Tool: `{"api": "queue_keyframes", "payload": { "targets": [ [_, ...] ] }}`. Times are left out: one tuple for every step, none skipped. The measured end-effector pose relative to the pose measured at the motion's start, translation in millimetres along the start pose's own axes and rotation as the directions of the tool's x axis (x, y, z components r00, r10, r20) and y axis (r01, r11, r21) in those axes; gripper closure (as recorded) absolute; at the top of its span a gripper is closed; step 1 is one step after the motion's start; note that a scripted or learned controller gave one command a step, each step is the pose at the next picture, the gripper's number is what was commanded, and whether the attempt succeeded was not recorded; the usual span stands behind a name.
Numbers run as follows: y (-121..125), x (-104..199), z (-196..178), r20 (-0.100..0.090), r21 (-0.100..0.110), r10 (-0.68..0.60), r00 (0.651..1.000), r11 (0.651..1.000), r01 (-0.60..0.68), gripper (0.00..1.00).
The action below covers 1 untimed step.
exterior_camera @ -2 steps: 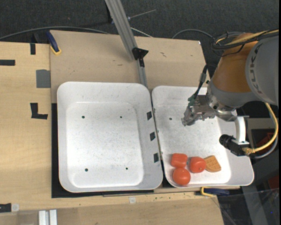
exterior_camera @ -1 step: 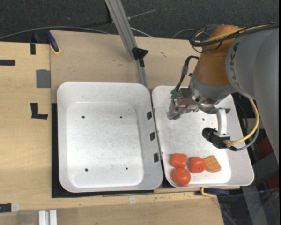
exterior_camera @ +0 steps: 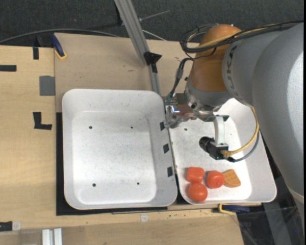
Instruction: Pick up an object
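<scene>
Nearest the lens: big grey arm with orange band, reaching in over the right shallow white plastic bin. The hand sits at that bin's upper left corner, close to the wall it shares with the left white bin; cannot tell how it is set, nothing seen in it. Candidate objects: three small round red pieces and an orange wedge, clustered at the right bin's near edge, well apart from the hand. Judgement: approach step, nothing grasped. Next move calls for travel toward the cluster, then descent. Pieces touch one another, so isolating one may be awkward. A black fitting with yellow cable hangs between. Slanted metal rail crosses the wooden bench.
</scene>
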<state>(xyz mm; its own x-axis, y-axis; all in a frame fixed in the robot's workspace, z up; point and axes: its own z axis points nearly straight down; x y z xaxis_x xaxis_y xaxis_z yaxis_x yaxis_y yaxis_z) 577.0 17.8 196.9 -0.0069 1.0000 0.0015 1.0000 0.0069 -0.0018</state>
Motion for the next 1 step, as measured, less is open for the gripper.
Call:
{"api": "queue_keyframes", "payload": {
  "targets": [
    [12.4,61.9,-3.6,-0.001,-0.001,-0.001,1.000,1.000,0.001,1.00]
  ]
}}
